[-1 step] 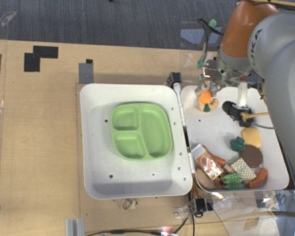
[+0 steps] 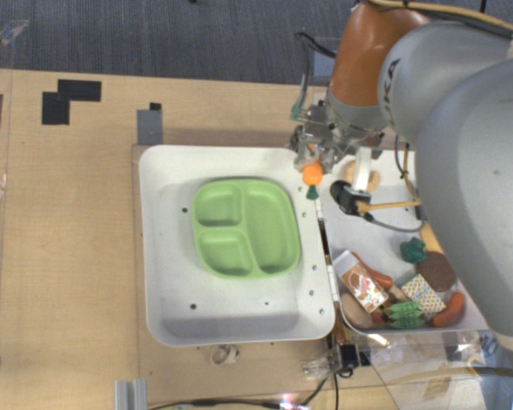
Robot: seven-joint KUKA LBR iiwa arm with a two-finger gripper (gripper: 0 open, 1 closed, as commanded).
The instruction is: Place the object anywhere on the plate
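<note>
Camera view showed our gripper (image 2: 312,159) clenched on a small orange carrot (image 2: 311,175), hanging at three o'clock of the green plate (image 2: 244,229). We judged it light, stiff, slick; best held mid-body.

The grey arm (image 2: 462,143) reaches in from the right, its orange band (image 2: 363,54) above the wrist. The gripper (image 2: 312,162) points down over the right rim of the left bin (image 2: 231,327), with a small orange object (image 2: 312,175) between its fingertips.
</note>
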